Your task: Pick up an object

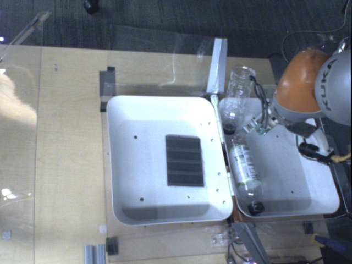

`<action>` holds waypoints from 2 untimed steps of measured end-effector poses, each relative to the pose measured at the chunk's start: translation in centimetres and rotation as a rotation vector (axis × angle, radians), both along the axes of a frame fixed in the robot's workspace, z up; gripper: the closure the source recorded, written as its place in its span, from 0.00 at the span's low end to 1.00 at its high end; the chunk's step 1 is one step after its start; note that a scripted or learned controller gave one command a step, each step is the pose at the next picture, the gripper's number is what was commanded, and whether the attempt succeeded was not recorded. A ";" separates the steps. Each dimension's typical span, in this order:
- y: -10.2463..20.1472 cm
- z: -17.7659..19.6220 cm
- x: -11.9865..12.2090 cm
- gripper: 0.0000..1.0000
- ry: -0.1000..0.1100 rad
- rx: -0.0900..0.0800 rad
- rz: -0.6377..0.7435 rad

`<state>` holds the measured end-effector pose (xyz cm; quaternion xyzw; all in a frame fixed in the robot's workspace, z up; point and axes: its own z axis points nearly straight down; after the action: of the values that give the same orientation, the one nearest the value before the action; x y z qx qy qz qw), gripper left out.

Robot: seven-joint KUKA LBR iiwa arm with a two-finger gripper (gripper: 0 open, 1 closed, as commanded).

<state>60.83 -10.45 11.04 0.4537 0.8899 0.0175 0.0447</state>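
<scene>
Clear bottle (pixel 243 166) lay along the right bin's (pixel 308 202) left wall; arm (pixel 300 89) hovered at its far end, approach step. Finger state indeterminate; descent onto bottle needed next.

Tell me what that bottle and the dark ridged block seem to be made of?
The bottle lying in the right bin looks like clear thin plastic: the bin shows through it and it glints. The block in the left bin looks matte, dark, likely rubber or plastic; it gives no shine.
</scene>
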 end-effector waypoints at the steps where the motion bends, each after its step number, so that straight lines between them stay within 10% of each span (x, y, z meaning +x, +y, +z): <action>1: 0.1 0.1 0.0 0.00 -0.001 -0.001 0.019; 2: 0.1 0.3 0.2 0.00 -0.008 -0.011 0.113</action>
<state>61.00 -10.30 11.33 0.4023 0.9140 0.0169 0.0498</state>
